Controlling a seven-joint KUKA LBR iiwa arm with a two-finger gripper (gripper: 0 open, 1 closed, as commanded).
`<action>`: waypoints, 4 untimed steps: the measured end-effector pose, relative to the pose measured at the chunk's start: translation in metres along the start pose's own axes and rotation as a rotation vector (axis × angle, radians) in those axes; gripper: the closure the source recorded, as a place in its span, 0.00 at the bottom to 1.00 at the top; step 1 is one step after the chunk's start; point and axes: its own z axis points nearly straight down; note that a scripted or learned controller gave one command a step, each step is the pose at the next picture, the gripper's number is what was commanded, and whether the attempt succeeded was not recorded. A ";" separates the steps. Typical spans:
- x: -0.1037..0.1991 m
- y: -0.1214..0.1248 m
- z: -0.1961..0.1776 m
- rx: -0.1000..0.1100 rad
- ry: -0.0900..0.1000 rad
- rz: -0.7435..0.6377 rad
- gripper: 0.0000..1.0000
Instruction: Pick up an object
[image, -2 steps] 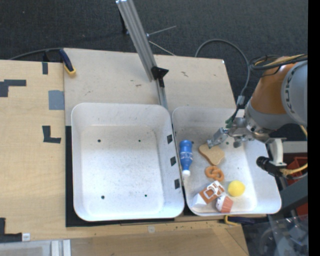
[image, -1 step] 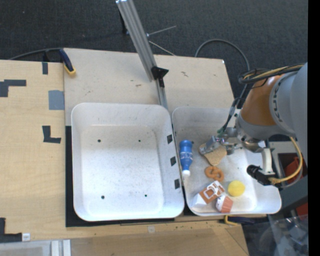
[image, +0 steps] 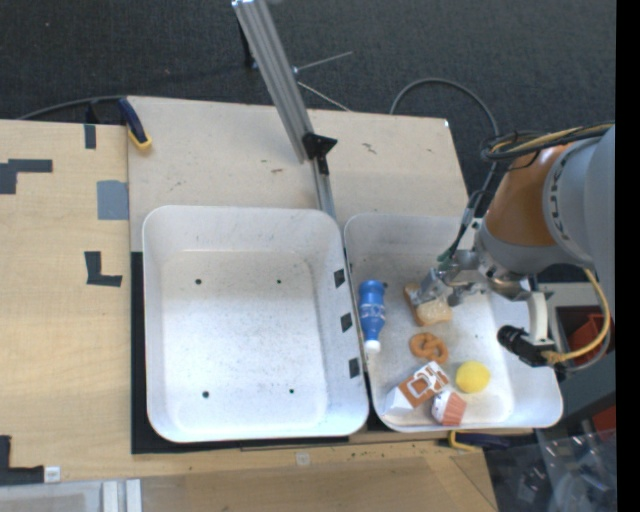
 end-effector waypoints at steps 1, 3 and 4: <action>0.004 0.002 -0.063 -0.008 -0.002 0.000 1.00; 0.004 0.003 -0.151 -0.006 -0.002 0.000 1.00; 0.049 0.010 -0.145 -0.002 -0.001 0.000 1.00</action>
